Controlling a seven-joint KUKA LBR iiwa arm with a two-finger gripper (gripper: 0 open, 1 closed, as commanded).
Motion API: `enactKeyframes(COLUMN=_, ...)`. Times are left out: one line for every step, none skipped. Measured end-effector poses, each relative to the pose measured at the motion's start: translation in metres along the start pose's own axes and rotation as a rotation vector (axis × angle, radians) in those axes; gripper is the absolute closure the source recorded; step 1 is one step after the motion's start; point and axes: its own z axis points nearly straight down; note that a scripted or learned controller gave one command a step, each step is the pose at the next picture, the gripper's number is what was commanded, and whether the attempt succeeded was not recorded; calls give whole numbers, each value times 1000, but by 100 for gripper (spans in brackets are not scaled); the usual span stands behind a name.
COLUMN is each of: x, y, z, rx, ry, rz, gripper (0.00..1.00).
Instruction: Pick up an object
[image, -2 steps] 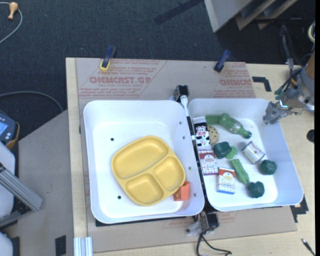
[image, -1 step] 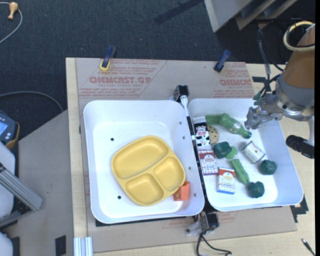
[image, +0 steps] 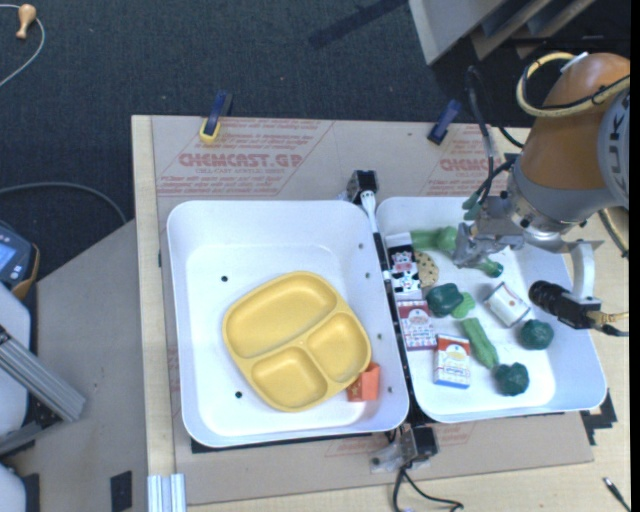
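Objects crowd the right bin (image: 575, 395), the landmark here: in the camera view, 1 green piece (image: 432, 240) lies near its far wall, just left of the gripper (image: 478, 250), which hangs low over that far part; whether its fingers are open or holding anything, I cannot tell. A small carton (image: 453, 361) sits near the bin's near-left side, a white cylinder (image: 507, 303) toward its middle. Left of this bin, a yellow divided tray (image: 295, 340) rests in the left bin (image: 200, 250), an orange block (image: 365, 384) touching it.
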Motion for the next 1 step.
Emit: enactKeyframes(x=61, y=-11, z=-1, rx=0, ry=0, rz=0, gripper=100)
